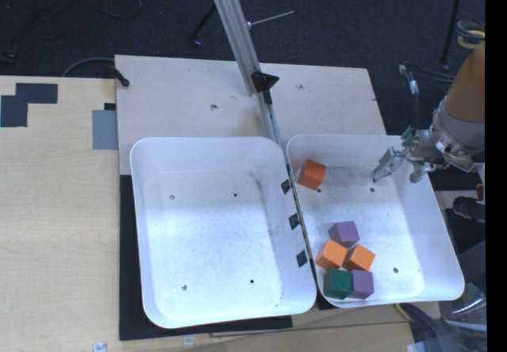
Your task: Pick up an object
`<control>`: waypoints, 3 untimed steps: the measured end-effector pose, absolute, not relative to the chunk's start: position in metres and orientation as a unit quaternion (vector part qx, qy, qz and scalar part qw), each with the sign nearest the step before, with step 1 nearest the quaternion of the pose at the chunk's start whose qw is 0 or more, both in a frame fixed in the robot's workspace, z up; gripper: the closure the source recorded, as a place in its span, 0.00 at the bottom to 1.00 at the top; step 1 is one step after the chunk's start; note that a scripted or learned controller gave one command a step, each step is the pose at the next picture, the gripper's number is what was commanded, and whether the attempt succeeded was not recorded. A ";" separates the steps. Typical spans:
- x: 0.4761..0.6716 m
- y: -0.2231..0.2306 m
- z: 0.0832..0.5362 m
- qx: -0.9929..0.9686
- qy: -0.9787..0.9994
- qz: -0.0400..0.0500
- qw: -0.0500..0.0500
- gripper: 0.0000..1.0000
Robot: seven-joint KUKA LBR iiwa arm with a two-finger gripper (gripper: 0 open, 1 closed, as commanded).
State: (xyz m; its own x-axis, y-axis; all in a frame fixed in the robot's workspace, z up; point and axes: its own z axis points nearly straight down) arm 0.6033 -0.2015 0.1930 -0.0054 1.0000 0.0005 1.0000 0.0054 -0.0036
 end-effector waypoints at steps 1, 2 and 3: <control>0.547 -0.115 0.091 -0.706 -0.708 0.000 -0.001 0.00; 0.507 -0.108 0.093 -0.707 -0.707 -0.001 -0.002 0.00; 0.558 -0.118 0.092 -0.707 -0.707 -0.001 -0.001 0.00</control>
State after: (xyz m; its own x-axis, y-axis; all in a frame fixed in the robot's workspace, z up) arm 0.5585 -0.1179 0.0923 -0.0011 1.0000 -0.0009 1.0000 0.0011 0.0032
